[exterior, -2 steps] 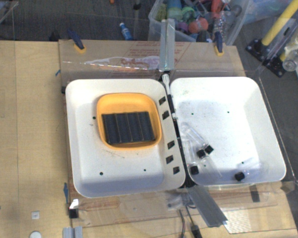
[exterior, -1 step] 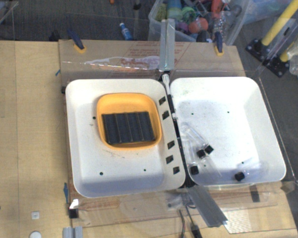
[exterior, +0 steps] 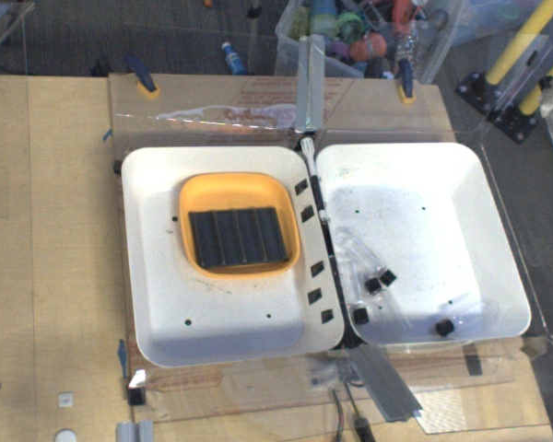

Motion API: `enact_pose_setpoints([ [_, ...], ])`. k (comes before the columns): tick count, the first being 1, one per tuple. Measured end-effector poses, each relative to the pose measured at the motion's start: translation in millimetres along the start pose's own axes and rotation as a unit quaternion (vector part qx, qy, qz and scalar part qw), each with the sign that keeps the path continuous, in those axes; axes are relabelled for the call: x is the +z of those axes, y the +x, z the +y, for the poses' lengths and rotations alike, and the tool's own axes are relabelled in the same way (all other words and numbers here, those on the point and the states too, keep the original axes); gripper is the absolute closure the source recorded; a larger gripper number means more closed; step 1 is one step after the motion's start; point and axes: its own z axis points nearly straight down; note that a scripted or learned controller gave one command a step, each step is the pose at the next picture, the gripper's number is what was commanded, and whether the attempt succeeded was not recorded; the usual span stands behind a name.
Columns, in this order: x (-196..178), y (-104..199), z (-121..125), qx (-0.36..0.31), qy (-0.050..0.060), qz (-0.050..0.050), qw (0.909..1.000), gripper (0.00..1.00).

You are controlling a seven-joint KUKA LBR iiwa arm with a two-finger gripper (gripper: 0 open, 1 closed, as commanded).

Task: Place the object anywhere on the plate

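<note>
One dark ridged slab [exterior: 238, 238] already sits on the orange plate [exterior: 195, 196], toward 9 o'clock. Can't tell the hand's state; a re-grab could knock it off.

Light wooden bench [exterior: 37, 247], dark carpeted floor [exterior: 120, 26], clear tub of colourful toys [exterior: 378, 17] behind

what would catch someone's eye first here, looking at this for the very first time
The orange plate in the left bin, carrying a dark ridged block, stands out at once. In the right bin lies a clear object with black knobs, hard to make out. Behind the bench sits a tub of colourful toys.
</note>
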Motion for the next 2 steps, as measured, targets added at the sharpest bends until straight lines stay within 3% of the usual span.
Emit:
enact_pose_setpoints([
  [1, 0.5, 0.0, 0.2, -0.189, -0.001, -0.001, 0.982, 1.0],
  [2, 0.6, -8.0, 0.5, -0.36, -0.002, -0.001, 0.933, 1.0],
])
